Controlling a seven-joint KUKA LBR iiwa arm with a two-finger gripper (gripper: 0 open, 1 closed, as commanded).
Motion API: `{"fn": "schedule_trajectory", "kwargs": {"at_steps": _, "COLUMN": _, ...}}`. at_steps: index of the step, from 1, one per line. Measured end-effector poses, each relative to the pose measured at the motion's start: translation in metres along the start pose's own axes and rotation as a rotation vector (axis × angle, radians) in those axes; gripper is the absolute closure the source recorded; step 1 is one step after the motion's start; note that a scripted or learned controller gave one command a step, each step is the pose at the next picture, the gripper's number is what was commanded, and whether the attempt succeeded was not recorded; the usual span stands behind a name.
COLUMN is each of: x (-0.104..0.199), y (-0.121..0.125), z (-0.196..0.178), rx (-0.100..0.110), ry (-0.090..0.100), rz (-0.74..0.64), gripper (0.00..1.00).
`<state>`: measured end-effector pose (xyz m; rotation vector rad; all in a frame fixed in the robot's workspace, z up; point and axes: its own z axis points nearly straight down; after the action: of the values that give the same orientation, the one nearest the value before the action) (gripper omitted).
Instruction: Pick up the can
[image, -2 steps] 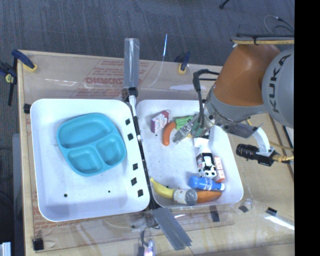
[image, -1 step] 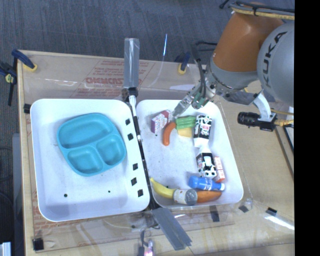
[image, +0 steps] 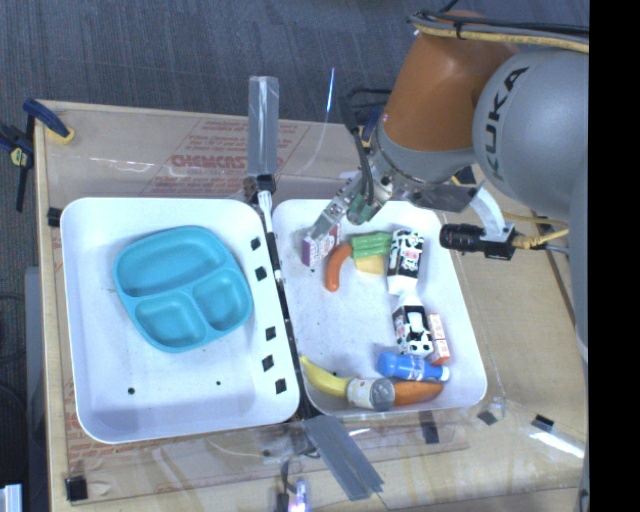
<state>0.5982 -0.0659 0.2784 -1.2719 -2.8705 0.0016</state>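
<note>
Two white bins (image: 90, 400) sit side by side. One blue plate (image: 182, 287) fills the left; the can (image: 318, 243) lies right, gripper (image: 345, 215) above it, grip state unclear

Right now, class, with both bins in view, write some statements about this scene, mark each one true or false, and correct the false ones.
1. The blue plate lies in the view's left-hand bin. True.
2. The banana lies on the blue plate. False: it lies in the right-hand bin, by the near edge.
3. The claw is over the right-hand bin. True.
4. The plate has one compartment. False: it has three.
</note>
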Motion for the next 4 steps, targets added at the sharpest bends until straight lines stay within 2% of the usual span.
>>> {"fn": "schedule_trajectory", "kwargs": {"at_steps": 1, "x": 0.036, "y": -0.031, "z": 0.064, "rx": 0.001, "ry": 0.001, "rz": 0.200, "gripper": 1.00}}
{"fn": "schedule_trajectory", "kwargs": {"at_steps": 2, "x": 0.046, "y": 0.053, "z": 0.023, "rx": -0.001, "ry": -0.001, "rz": 0.315, "gripper": 1.00}}
{"fn": "schedule_trajectory", "kwargs": {"at_steps": 3, "x": 0.132, "y": 0.002, "z": -0.015, "rx": 0.000, "ry": 0.000, "rz": 0.330, "gripper": 1.00}}
{"fn": "schedule_trajectory", "kwargs": {"at_steps": 4, "x": 0.150, "y": 0.048, "z": -0.014, "rx": -0.001, "ry": -0.001, "rz": 0.323, "gripper": 1.00}}
